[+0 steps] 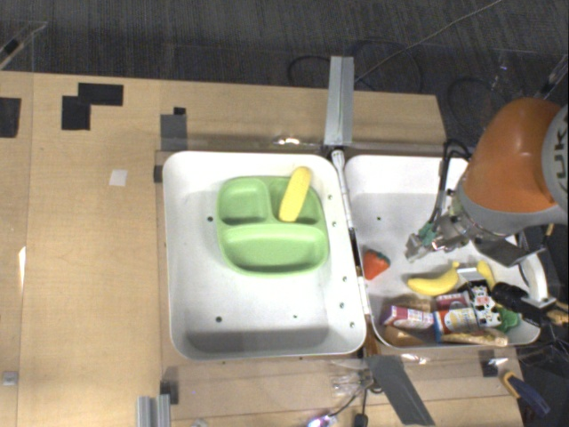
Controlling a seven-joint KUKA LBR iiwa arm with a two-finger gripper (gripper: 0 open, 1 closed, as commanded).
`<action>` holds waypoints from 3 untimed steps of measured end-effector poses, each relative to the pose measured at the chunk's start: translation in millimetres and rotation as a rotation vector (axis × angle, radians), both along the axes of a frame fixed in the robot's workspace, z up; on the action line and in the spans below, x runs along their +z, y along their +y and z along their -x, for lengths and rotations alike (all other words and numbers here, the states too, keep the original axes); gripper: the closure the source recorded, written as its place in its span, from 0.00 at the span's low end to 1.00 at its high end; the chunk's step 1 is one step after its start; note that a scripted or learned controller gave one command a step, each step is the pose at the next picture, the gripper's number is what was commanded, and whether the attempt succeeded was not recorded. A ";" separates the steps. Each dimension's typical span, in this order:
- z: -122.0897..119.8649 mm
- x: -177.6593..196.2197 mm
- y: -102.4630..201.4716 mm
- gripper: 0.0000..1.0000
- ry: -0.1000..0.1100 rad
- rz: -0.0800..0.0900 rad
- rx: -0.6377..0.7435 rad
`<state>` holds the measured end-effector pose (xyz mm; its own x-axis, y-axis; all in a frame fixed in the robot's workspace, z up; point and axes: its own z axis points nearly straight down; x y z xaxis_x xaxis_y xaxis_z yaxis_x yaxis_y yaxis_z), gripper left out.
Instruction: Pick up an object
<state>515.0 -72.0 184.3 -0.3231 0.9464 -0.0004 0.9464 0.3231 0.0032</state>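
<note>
A: Any readable text?
B: White letters on the arm (524,158) at the frame's right edge, looks like "UK", cut off. The cartons below the claw have printed labels, too small to read.

A: Claw state?
B: The claw (428,237) hangs over the right bin (391,181), fingers a little apart, nothing between them. So: slightly open, gripping nothing.

A: Task objects?
B: Banana (434,282) lies just below the claw, apart from it. A red strawberry-like toy (376,263) sits below-left of the claw, near the wall between the bins. A brown carton (411,314) and a white-and-red carton (458,314) lie further below the claw along the bin's front wall. A small yellow piece (484,272) is below-right of the claw, half hidden by the arm.

A: Left of the claw?
B: The left bin (191,265) holds a green divided plate (267,225), with a yellow corn-like piece (295,194) propped across its upper right compartment.

A: Surface, room?
B: Light wooden bench (80,265) with black squares at its upper left, dark carpet (222,16) beyond, cables trailing on it. A metal bracket (340,96) stands above the seam between the bins.

A: Hard to make out?
B: Dark clutter at the right bin's lower right corner, under the arm, can't identify.
</note>
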 end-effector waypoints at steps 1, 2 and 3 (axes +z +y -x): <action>-0.2 0.3 0.0 0.00 -0.001 0.000 -0.001; 23.0 -93.1 -41.0 0.00 -0.014 0.004 0.102; 18.6 -80.9 -37.5 1.00 -0.025 0.001 0.106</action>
